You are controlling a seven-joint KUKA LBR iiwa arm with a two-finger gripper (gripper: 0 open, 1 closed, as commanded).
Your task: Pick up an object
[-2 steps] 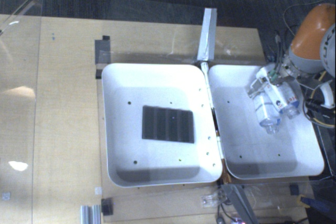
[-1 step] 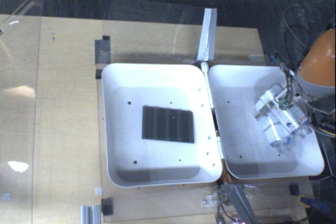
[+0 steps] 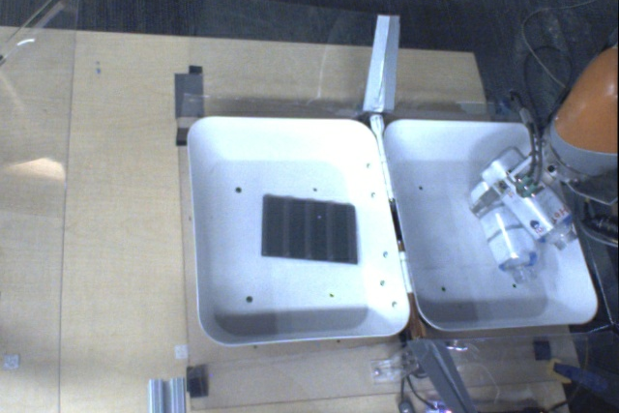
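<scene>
A dark grey, ribbed rectangular pad (image 3: 309,229) lies flat in the middle of the left bin (image 3: 222,295). My gripper (image 3: 513,245) hangs low over the right part of the right bin (image 3: 435,305), reaching in from the right edge. The pale gripper body blends with the white bin floor. The orange band (image 3: 592,111) of the arm sits above it at the right edge. I cannot make out any object under or in the gripper.
The two bins meet at a narrow divider (image 3: 392,208) with a metal bar (image 3: 382,63) behind it. Cables (image 3: 561,34) trail at the right, and brackets (image 3: 426,372) sit at the bench's front edge.
</scene>
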